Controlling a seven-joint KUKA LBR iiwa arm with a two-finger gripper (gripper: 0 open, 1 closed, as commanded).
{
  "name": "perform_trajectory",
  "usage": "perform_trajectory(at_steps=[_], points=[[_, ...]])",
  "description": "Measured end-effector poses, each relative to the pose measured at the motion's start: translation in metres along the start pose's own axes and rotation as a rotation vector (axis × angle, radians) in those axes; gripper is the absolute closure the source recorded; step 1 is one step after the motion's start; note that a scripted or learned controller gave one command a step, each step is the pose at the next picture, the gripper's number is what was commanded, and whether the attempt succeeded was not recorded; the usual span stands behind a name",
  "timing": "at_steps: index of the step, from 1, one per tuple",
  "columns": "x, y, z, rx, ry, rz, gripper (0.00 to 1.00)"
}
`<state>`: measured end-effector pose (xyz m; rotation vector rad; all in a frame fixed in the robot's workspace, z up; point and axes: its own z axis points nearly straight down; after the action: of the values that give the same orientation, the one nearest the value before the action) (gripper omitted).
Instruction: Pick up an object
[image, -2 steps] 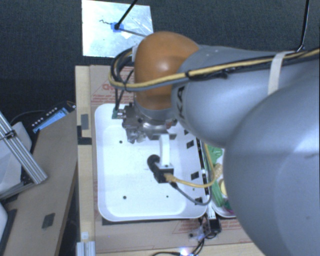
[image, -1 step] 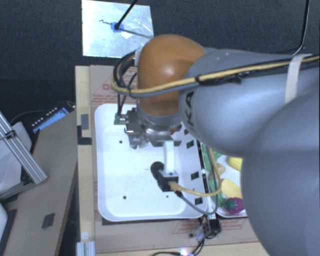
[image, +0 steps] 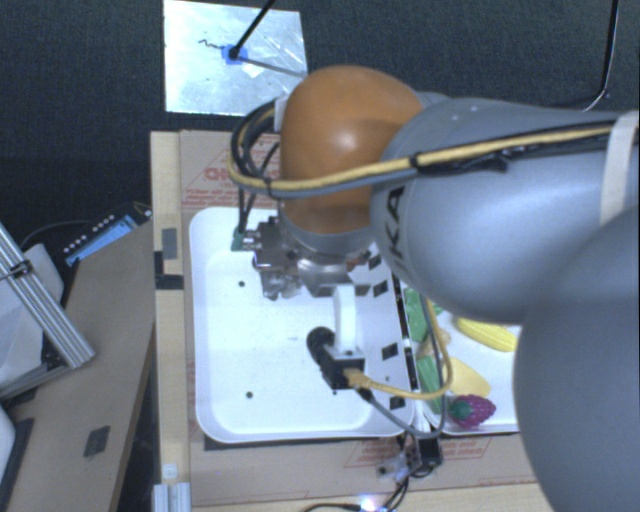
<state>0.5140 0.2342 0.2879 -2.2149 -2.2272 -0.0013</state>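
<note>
My gripper (image: 288, 272) hangs over the back half of the left white bin (image: 230, 400), under the orange band of the arm. The wrist hides most of it, and nothing shows between its fingers. In the right bin (image: 500, 425), past the arm's edge, lie a yellow banana-like thing (image: 487, 333), a second yellow piece (image: 467, 381), a green object (image: 428, 368) and a magenta berry-shaped thing (image: 472, 409). The grey arm covers most of that bin.
Both bins rest on a cardboard sheet (image: 215, 170). An aluminium rail (image: 40, 310) slants at the far left. A shiny foil sheet (image: 235, 60) lies behind the bench. The bare white floor of the left bin shows to the left of and in front of the gripper.
</note>
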Motion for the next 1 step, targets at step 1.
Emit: perform_trajectory(at_steps=[1], points=[[-0.0005,0.1011,-0.0218,-0.01,0.002,0.004,1.0]])
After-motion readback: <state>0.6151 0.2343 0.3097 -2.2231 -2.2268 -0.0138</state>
